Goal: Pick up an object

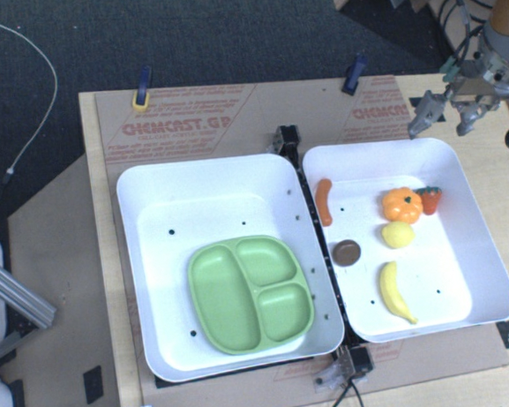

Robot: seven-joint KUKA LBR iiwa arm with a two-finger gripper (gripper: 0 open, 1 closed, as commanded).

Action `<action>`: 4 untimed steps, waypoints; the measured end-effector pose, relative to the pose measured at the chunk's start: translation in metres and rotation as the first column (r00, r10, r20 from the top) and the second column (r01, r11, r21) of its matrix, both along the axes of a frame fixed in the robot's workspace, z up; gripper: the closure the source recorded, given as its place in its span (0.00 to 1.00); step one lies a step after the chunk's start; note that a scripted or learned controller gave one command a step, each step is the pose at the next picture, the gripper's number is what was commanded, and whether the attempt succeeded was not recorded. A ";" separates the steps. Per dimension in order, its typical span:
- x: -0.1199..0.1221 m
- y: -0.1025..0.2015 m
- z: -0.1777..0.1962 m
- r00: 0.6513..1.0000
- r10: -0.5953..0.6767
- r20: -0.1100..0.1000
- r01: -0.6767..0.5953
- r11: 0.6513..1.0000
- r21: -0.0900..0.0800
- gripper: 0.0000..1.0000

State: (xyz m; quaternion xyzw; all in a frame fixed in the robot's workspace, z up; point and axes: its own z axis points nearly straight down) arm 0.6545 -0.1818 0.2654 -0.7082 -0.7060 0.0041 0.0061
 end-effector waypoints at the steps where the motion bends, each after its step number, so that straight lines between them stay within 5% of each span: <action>1: 0.002 0.001 0.009 1.000 0.003 0.014 -0.003 1.000 -0.003 0.00; 4: 0.003 0.013 -0.146 1.000 0.004 0.008 -0.004 1.000 -0.002 0.00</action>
